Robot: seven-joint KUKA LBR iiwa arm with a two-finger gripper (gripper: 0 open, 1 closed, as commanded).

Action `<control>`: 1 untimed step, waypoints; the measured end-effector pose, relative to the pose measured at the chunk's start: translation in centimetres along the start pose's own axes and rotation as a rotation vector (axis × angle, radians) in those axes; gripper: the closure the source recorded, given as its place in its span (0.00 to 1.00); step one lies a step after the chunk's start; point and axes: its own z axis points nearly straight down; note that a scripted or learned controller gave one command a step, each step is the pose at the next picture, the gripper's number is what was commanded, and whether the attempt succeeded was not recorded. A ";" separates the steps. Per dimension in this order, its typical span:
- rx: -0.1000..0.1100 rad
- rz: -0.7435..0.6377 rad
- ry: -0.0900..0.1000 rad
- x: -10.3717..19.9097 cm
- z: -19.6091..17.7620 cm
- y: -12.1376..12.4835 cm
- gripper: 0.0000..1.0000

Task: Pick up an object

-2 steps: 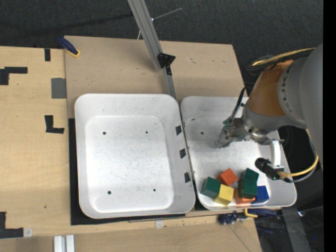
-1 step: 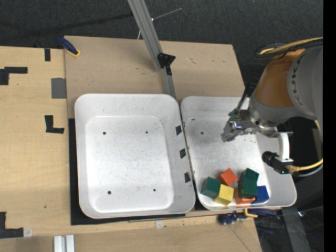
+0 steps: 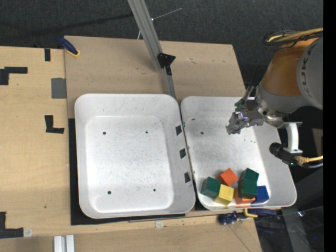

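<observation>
Several small blocks lie clustered at the near end of the right bin (image 3: 210, 140): a green block (image 3: 211, 187), an orange block (image 3: 228, 176), a yellow block (image 3: 226, 193), a dark green block (image 3: 250, 181) and a blue block (image 3: 261, 193). My gripper (image 3: 239, 124) hangs over the far right part of that bin, well behind the cluster and apart from every block. Nothing shows between its fingers.
The left bin (image 3: 126, 151) stands beside the right one, with a raised rim between them. A slanted metal pole (image 3: 149, 30) rises from behind the bins. The grey and orange arm (image 3: 294, 83) fills the right side over the bench edge.
</observation>
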 end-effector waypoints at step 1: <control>0.000 0.000 0.000 0.0 -4.4 -0.4 1.00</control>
